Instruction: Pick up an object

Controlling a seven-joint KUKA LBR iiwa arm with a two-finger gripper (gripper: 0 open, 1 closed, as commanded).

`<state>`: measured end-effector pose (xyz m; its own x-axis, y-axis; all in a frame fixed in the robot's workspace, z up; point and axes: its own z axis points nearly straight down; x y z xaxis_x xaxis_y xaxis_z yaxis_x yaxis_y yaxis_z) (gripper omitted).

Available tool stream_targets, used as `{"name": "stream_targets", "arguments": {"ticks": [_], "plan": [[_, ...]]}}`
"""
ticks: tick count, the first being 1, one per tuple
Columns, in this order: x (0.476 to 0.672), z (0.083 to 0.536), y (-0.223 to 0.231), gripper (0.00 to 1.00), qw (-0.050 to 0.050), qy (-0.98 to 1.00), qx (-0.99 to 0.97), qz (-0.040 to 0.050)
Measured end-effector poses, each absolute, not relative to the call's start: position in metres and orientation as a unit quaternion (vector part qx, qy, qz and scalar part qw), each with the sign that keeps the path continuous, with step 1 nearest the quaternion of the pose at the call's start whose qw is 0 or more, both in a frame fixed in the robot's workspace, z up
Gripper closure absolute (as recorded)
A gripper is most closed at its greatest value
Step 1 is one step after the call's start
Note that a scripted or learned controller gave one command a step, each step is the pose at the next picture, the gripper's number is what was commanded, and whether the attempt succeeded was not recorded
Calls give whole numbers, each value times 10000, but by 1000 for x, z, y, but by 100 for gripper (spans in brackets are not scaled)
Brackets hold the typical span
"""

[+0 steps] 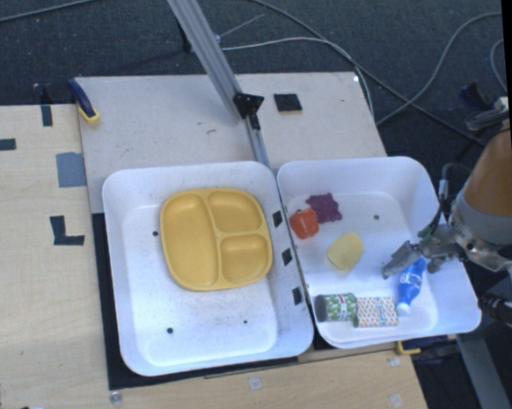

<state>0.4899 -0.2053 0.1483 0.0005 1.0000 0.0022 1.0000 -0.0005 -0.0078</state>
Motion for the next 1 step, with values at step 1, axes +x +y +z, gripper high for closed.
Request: {"name": "stream_targets", "arguments": {"ticks": [1], "plan": [[486, 103, -209, 0, 28, -7071, -7071, 19]]}}
